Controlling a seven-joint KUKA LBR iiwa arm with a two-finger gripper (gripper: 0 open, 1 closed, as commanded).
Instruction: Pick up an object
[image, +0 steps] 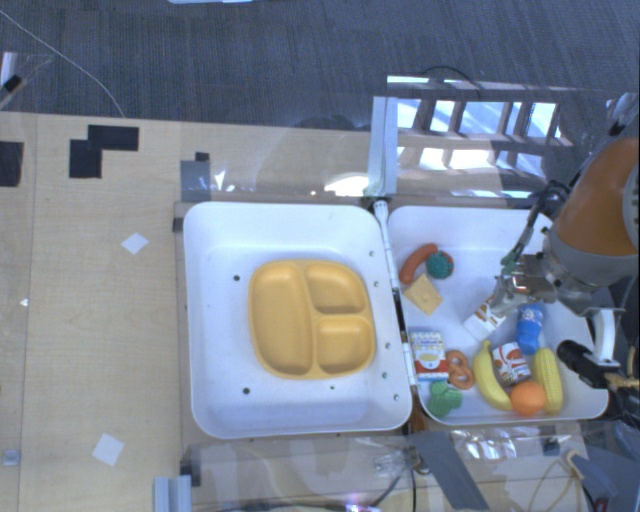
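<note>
The right bin (470, 225) holds several toy foods. A red sausage (418, 262) and a green-blue ball (439, 265) lie at its back left, with a cheese wedge (424, 295) just in front of them. Toward the front sit a small carton (428, 352), a pretzel (460, 368), a green piece (445, 397), a banana (487, 375), a can (512, 362), an orange (528, 398) and a yellow corn cob (549, 378). My gripper (515, 292) hangs over the bin's right half, just above a white-and-red carton (485, 318) and a blue bottle (529, 325).
The left bin (215, 300) holds a yellow divided tray (310, 318). A metal rack (480, 120) stands behind the right bin. The arm with its orange band (600, 205) enters from the right. Black patches (100, 148) mark the wooden bench at the left.
</note>
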